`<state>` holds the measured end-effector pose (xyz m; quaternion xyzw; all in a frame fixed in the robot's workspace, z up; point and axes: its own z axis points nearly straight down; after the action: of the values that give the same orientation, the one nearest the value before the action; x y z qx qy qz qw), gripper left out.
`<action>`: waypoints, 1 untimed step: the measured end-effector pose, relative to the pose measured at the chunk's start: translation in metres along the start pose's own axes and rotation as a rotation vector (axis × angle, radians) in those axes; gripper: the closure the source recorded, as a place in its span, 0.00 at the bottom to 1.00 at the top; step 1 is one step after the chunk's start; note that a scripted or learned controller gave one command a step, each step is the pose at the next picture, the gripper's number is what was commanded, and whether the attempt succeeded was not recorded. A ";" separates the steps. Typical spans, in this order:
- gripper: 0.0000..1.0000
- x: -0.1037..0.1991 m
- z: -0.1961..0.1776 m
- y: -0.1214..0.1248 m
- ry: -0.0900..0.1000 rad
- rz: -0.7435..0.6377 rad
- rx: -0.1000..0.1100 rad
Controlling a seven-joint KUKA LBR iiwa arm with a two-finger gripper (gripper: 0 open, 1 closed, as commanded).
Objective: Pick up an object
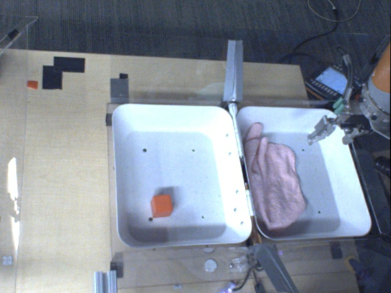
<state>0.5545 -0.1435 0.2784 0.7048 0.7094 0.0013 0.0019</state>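
Camera view: jaws [330, 129] spread, holding nothing, over right bin [354, 182] beside pink towel [275, 185]; orange block [162, 206] in left bin [128, 163].

The wooden bench [61, 182] carried two white bins [122, 163] side by side toward its right edge, with black blocks [61, 71] near its far left corner.

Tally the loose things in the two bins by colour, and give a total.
Orange: 1, the block in the left bin
Pink: 1, the cloth in the right bin
Total: 2
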 end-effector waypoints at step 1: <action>0.00 -0.021 0.180 0.015 0.000 -0.154 -0.002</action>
<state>0.5708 -0.1646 0.0985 0.6482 0.7614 0.0018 0.0027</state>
